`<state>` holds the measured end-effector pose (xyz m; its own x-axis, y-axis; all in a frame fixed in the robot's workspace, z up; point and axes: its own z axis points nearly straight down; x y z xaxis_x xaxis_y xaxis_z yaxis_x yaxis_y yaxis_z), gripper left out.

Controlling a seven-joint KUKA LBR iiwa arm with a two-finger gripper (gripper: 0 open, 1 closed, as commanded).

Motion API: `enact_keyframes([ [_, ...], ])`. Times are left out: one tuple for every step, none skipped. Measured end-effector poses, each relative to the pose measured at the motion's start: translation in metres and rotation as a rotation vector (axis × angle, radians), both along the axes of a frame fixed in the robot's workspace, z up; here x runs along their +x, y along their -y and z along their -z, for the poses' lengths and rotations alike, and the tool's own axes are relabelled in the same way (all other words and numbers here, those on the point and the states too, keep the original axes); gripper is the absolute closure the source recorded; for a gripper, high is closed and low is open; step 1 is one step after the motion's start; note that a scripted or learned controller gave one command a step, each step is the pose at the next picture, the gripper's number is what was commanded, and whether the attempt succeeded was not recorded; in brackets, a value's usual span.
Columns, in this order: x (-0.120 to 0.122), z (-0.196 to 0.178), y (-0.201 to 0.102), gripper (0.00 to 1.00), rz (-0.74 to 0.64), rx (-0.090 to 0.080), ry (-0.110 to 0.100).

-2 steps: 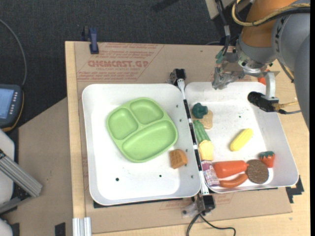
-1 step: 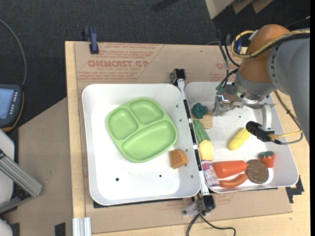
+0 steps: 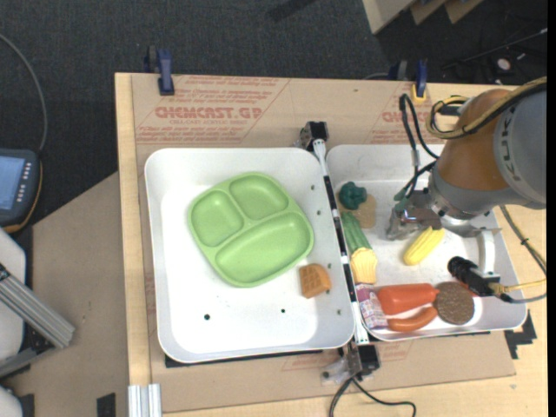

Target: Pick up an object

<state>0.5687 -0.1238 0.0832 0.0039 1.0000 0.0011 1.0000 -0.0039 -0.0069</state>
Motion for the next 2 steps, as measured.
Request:
enact_keyframes([
  [0.004,-0.012,-0.001,1.00,-0.002,-0.002,0.009],
  [-0.010,-0.119,0.065,1.00,0.002,-0.009,0.018],
])
